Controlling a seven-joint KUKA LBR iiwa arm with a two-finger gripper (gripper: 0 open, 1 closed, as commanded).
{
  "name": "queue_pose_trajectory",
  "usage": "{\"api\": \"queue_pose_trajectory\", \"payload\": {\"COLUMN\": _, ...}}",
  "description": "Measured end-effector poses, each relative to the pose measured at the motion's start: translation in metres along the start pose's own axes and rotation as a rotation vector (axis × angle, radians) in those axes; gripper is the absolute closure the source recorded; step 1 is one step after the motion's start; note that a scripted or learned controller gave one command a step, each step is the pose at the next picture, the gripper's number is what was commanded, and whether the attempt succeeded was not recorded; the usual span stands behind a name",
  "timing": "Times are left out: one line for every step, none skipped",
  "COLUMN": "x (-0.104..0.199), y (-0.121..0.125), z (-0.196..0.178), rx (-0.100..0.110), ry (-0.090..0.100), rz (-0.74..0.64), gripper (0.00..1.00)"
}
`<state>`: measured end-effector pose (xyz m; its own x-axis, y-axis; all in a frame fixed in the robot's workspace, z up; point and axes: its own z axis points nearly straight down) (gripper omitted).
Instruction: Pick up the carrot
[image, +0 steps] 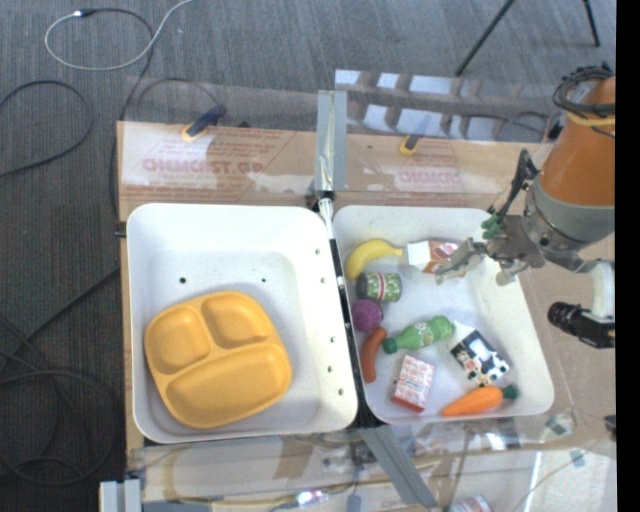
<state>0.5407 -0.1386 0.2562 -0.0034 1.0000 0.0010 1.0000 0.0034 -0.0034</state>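
The small orange plastic carrot (474, 401) lies untouched at the right bin's near edge; the gripper (478, 257), released and holding nothing, hovers near the far edge.

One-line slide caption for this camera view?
Gripper hovers over the right bin's far side, while the carrot lies untouched in its near corner.
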Motion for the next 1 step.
{"api": "queue_pose_trajectory", "payload": {"x": -0.0445, "y": -0.0576, "z": 0.1107, "rx": 0.001, "ry": 0.001, "rz": 0.069, "gripper": 0.0}}
